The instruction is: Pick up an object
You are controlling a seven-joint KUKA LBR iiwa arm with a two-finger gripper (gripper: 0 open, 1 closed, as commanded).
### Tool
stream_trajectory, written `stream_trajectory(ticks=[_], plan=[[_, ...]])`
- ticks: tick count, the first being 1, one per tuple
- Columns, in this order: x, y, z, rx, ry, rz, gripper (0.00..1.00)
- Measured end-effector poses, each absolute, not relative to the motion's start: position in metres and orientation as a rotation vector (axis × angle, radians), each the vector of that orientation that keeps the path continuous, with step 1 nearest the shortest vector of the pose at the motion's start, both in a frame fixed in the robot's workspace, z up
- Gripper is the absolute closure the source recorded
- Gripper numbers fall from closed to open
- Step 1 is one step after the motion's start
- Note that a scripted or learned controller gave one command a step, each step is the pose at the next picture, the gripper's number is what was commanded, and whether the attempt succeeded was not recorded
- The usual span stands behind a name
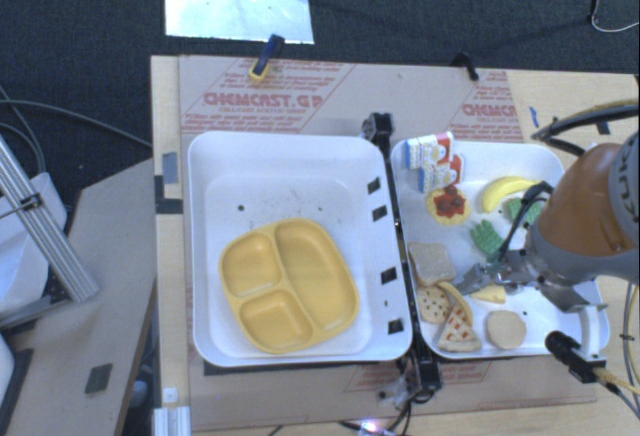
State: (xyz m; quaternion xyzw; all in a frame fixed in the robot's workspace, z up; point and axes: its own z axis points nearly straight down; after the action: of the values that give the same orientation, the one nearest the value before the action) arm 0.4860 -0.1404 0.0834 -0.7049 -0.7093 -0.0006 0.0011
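Note:
The right bin [560, 164] holds toy food. There is a milk carton [428, 152], a red-topped tart [449, 205], a banana [505, 190], a green leafy piece [487, 238], a bread slice [431, 262], a round cracker [432, 305], a waffle wedge [459, 328], a round cookie [505, 329] and a yellow cheese wedge [490, 294]. My gripper [478, 276] hangs low over the bin's middle. It is just above the cheese wedge and right of the bread slice. The arm's orange band [590, 214] hides part of the bin's right side.
The left bin [215, 174] holds a yellow divided plate [288, 284]. A black divider with clips [392, 224] runs between the bins. A blue and yellow tool [266, 57] lies on the cardboard behind the bins. Cables loop at the far right.

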Motion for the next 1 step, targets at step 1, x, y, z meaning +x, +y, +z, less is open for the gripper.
stream_trajectory(ticks=[1], plan=[[0.4879,-0.1441,0.0950,-2.219,-2.228,-0.003,1.00]])
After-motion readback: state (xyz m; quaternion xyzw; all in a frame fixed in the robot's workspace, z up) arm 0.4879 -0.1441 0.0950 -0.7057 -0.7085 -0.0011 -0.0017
